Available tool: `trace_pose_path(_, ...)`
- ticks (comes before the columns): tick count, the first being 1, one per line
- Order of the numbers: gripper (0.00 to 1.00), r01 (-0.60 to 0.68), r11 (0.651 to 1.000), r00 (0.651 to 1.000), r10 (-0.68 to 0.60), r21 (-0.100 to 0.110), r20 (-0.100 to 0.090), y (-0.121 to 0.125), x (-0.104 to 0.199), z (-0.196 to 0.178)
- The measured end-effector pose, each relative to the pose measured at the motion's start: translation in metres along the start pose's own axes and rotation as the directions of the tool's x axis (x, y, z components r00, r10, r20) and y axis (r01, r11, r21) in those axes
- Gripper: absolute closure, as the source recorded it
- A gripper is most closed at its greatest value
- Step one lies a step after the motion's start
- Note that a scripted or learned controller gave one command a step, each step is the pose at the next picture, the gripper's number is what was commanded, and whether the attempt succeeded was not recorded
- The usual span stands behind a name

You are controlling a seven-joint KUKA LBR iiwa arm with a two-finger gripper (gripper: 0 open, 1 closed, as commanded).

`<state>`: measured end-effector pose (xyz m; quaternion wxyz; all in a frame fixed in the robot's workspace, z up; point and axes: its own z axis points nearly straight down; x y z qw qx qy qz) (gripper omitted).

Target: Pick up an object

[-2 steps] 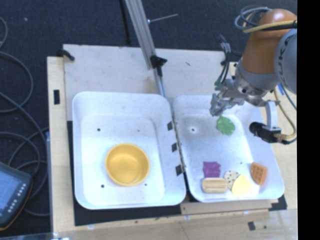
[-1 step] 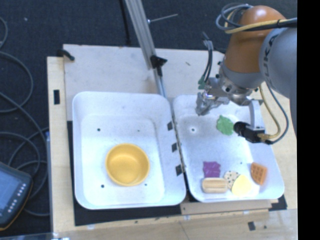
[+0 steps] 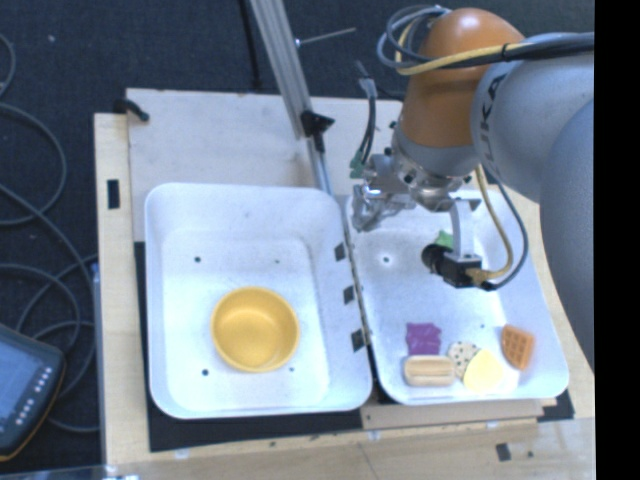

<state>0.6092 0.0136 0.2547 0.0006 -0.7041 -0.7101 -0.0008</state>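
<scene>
My gripper (image 3: 366, 211) hangs over the far left corner of the right bin (image 3: 400, 268), close to the wall between the two bins. Nothing shows between its metal fingers, and the slant of the view hides how they stand. Along the right bin's near edge lie a purple piece (image 3: 423, 338), a tan bread-like roll (image 3: 429, 371), a small speckled cookie (image 3: 461, 353), a pale yellow round piece (image 3: 484, 372) and an orange waffle-like piece (image 3: 517, 346). All of them are well in front of the gripper. A yellow bowl (image 3: 255, 328) sits in the left bin (image 3: 180, 268).
A slanted metal rail (image 3: 290, 68) runs from the top of the view down to the far edge between the bins. A black cable end (image 3: 450, 265) dangles from the arm over the right bin. Dark cables lie on the floor at left.
</scene>
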Motion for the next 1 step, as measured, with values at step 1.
trace_pose_path(1,1.00,-0.002,1.000,1.000,0.002,0.001,0.002,-0.0132,0.0483,0.0164)
